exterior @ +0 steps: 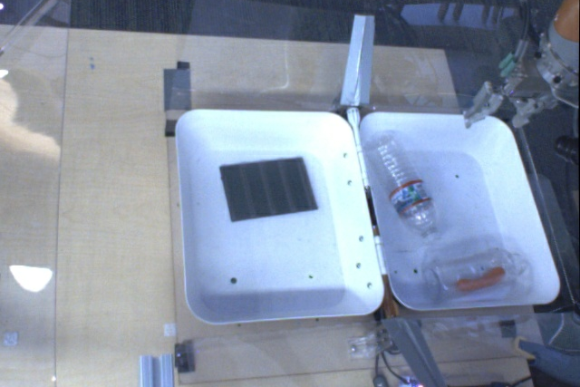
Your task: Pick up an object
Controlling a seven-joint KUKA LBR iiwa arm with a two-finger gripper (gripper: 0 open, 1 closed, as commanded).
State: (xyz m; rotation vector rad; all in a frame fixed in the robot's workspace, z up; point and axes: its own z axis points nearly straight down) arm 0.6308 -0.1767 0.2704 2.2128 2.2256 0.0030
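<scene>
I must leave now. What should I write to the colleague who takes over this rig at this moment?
End effector: above the far right corner of the right bin, holding nothing; open or shut, I cannot tell.
Right bin: a clear bottle lying near the middle; a clear item with an orange part at the near side.
Left bin: a dark flat pad.
Done: nothing picked yet.
Left: choose one object, go down, grasp, lift.
</scene>
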